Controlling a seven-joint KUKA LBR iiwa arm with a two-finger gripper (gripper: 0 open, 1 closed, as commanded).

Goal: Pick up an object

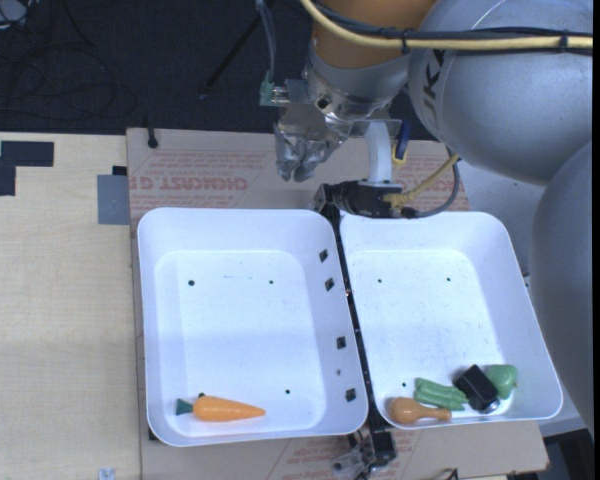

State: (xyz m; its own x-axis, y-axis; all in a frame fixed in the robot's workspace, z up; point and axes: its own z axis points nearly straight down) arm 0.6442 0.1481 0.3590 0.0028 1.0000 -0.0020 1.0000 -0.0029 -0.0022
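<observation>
Camera view: left bin (160, 268) holds 1 carrot (225, 409), right bin (515, 268) 4 items; claw (298, 168) state unclear.

2 white bins (160, 268) on bench (50, 308)

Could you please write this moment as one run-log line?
hand: raised beyond bins, nothing seen held | left white bin: orange plastic carrot | right white bin: tan pear-shaped toy, green toys, black block

Grey rounded arm (500, 68) w/ orange band above wrist, yellow and black cables across it, small metallic end effector (302, 158), dark lettering on grey shell.
</observation>
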